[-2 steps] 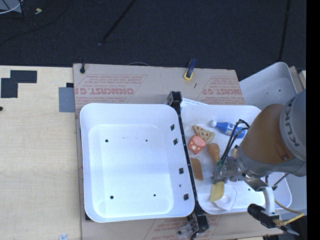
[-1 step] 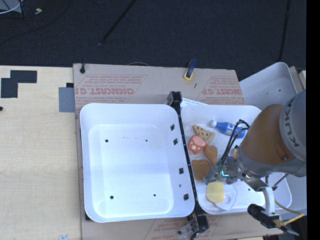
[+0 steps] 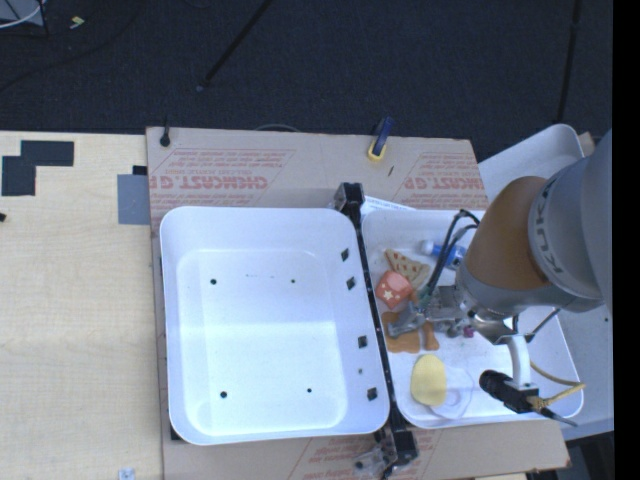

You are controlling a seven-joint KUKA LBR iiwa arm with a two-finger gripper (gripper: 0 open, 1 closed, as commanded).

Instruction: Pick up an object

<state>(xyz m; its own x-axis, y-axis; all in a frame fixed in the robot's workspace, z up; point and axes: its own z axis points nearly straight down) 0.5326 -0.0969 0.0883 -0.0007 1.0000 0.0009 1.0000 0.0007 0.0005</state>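
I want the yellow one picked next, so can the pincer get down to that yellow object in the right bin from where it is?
Probably yes. The yellow object lies apart from the other toys near the right bin's front wall, uncovered, and the pincer hangs just behind it.

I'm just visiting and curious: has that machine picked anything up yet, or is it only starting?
Done so far: the arm has reached down into the right bin, and its pincer is low among the toys. In hand: nothing I can confirm; the pincer sits right by the red block and a brown piece, but no lift shows. Left: gripping one thing and raising it. The yellow egg-shaped thing lies untouched nearby.
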